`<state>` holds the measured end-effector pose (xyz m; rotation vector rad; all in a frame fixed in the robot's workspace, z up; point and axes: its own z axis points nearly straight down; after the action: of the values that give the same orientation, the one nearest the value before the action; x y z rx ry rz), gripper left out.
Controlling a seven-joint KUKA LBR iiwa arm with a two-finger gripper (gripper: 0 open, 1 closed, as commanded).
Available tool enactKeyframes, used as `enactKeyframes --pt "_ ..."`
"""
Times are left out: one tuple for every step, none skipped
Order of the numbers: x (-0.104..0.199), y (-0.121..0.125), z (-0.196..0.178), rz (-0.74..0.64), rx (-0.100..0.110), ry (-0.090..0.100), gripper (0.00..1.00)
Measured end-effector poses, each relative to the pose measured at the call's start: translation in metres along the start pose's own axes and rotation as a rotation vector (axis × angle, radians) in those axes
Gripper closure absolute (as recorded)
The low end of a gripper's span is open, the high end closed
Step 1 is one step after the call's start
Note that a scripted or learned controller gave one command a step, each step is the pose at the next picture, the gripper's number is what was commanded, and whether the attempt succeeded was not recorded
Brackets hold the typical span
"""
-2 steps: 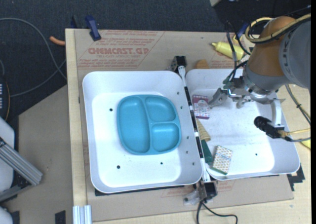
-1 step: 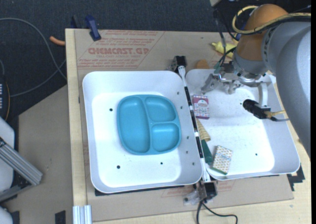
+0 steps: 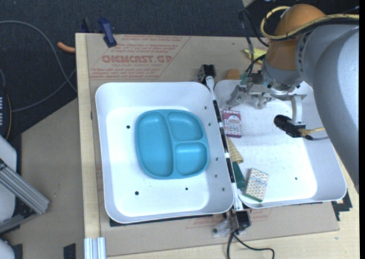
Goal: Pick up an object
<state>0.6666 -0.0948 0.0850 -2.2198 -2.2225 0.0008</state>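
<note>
My gripper (image 3: 248, 99) hangs over the far left corner of the right bin (image 3: 296, 164), open, with nothing between its fingers. A small maroon and pink packet (image 3: 231, 124) lies just below it against the bin's left wall. Near the front left corner rests a patterned pale packet (image 3: 256, 183), with a thin green item (image 3: 239, 178) beside it along the wall. The left bin (image 3: 114, 138) holds a blue divided plate (image 3: 171, 142) in its middle.
The grey arm with its orange band (image 3: 293, 35) covers the far right of the right bin. A small orange-brown thing (image 3: 232, 73) lies on the cardboard behind the bins. A blue clip (image 3: 106, 31) sits at the board's far left corner.
</note>
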Motion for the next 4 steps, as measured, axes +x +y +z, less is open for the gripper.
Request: enactKeyframes --pt "-0.059 -0.058 0.001 0.002 0.002 -0.001 0.0" --pt "-0.015 0.0 0.0 0.0 -0.003 0.0 0.0" --pt "-0.009 -0.052 0.001 0.002 0.001 0.001 0.0" --pt "-0.009 -0.051 -0.01 0.003 -0.001 0.001 1.0"
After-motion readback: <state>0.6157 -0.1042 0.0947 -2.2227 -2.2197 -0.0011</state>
